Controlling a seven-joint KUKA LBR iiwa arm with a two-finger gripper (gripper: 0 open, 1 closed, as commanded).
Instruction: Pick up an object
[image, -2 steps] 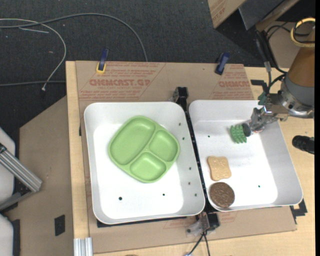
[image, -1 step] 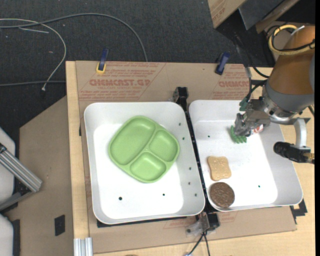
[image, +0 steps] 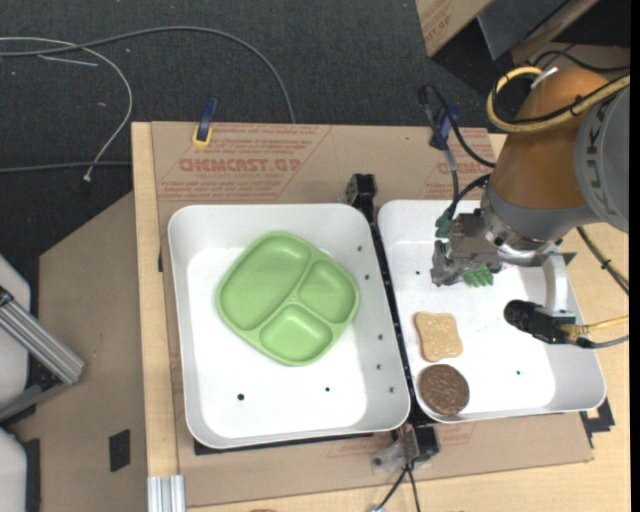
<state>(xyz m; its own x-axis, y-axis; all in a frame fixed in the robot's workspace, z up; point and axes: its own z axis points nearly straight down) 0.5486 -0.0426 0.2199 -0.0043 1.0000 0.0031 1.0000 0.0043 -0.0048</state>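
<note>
— Over the right bin (image: 560, 395), what do the gripper (image: 462, 266) fingers hold?
— Cannot tell; something green (image: 482, 275) sits under them. Toast (image: 437, 335) and a brown disc (image: 443, 388) lie nearby.

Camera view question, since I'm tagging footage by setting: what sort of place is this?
Probably a robotics lab test bench: two white bins on cardboard sheeting, loose cables across dark carpet, and a grey-and-orange arm reaching over toy food.

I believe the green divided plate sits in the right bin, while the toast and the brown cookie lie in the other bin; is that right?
Not quite: the camera view shows the green plate in the left bin. The toast and the brown cookie lie in the other bin, the right one.
</note>
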